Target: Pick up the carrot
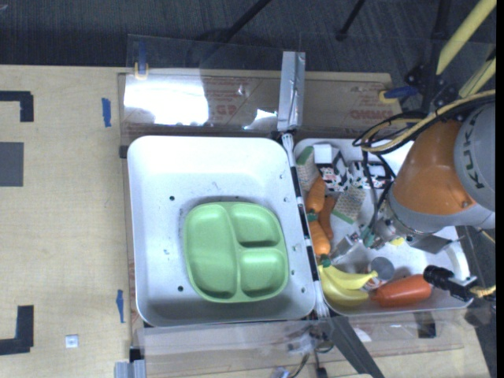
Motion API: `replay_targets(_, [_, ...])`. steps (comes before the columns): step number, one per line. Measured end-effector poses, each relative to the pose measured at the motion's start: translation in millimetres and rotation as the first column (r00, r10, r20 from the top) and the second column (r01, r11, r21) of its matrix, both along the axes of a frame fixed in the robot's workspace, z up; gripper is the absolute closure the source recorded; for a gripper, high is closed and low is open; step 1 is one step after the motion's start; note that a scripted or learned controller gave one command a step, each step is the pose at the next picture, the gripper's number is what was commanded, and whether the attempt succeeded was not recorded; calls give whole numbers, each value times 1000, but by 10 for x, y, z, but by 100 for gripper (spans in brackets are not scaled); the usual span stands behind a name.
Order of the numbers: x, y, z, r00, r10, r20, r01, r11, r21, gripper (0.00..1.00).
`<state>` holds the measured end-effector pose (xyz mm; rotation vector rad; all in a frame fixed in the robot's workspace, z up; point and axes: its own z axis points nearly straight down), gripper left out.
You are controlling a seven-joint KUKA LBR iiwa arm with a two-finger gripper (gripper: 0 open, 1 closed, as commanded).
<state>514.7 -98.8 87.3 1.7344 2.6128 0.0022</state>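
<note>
Pale wooden bench [63,211] carries two shallow white bins side by side. Within the left bin [150,172] lies a green divided plate [235,250]. Over the right bin [449,246] hangs the grey arm [437,176] with its orange band, its gripper [358,242] low among the clutter, though whether it is wide or closed cannot be told. Against that bin's left wall lies the carrot [317,211], just beside the gripper. Near the front rest a banana [346,282] and a red pepper [403,290].
</note>
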Motion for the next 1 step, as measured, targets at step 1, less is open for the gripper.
replay_targets(1, [225,-2,0,974,227,0,-227,974,-1,0])
